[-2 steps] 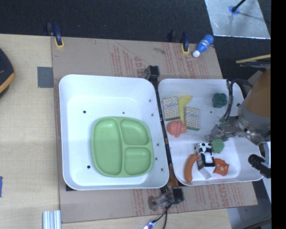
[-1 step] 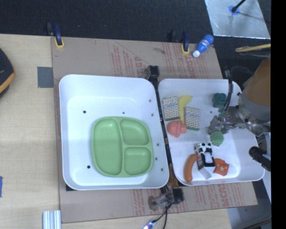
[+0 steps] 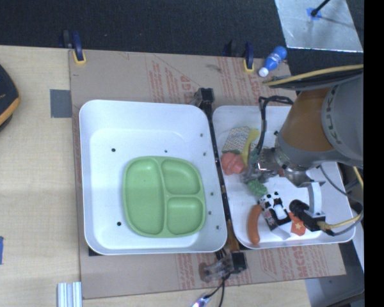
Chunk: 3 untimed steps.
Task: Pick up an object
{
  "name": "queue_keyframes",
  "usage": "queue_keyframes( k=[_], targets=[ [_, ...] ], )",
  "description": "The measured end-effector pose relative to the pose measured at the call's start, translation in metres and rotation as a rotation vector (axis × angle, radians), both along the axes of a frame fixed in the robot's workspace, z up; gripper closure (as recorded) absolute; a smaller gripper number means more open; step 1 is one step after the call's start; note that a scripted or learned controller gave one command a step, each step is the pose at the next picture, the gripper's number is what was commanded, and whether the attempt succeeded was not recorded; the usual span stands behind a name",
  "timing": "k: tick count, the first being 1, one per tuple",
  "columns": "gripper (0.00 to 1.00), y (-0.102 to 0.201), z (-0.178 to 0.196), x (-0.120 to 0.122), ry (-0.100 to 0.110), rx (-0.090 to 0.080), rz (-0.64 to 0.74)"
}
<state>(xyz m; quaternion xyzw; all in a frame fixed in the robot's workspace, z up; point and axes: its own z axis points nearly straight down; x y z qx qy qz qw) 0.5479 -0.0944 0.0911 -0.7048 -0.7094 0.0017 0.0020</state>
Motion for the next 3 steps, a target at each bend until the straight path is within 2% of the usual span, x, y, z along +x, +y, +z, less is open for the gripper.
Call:
queue_keyframes(
  k=[1, 2, 3],
  targets=[
    [1.00, 0.051, 0.101, 0.039, -0.004, 0.000, -0.001],
    [0.00, 0.051, 0.101, 0.039, -0.002, 0.000, -0.002],
    [0.00, 0.008, 0.100, -0.023, -0.001, -0.001, -0.003]
  ],
)
